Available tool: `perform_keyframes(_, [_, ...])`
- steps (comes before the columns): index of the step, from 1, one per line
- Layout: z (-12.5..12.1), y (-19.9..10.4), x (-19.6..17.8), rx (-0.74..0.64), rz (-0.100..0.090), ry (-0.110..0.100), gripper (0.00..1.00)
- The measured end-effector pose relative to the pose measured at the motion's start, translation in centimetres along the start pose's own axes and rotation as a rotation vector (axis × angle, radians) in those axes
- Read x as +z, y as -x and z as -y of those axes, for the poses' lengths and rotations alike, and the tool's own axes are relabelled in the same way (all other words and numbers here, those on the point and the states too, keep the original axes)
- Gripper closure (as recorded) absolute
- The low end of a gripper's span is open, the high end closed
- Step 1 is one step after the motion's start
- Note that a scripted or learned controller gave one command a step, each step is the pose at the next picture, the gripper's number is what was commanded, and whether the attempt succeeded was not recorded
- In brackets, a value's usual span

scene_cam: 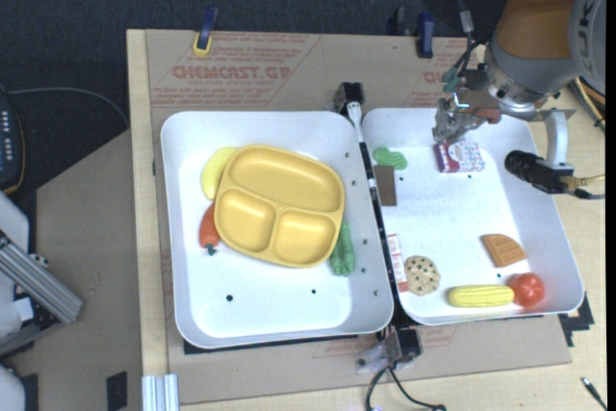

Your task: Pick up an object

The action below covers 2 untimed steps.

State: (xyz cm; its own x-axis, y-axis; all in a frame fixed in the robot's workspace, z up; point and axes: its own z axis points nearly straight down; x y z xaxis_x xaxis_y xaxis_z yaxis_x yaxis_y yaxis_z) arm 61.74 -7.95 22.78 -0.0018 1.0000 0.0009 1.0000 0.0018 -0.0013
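Note:
My gripper hangs over the far part of the right bin. A red and white packet is directly beneath its tip, touching or nearly touching it; I cannot tell whether the packet is gripped or lying on the bin floor. Elsewhere in the right bin lie a green piece, a brown block, a cookie, an orange bread slice, a yellow corn cob and a red tomato.
The left bin holds a yellow divided plate with a yellow piece, a red pepper and a green vegetable tucked at its edges. A black part juts from the arm over the right bin's far right.

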Motion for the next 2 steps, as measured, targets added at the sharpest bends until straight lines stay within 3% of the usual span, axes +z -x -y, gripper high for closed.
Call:
perform_keyframes(1, [0.4,1.7,1.1,0.004,0.001,-0.001,1.00])
perform_keyframes(2, [0.2,0.6,-0.8,0.000,0.001,0.006,1.00])
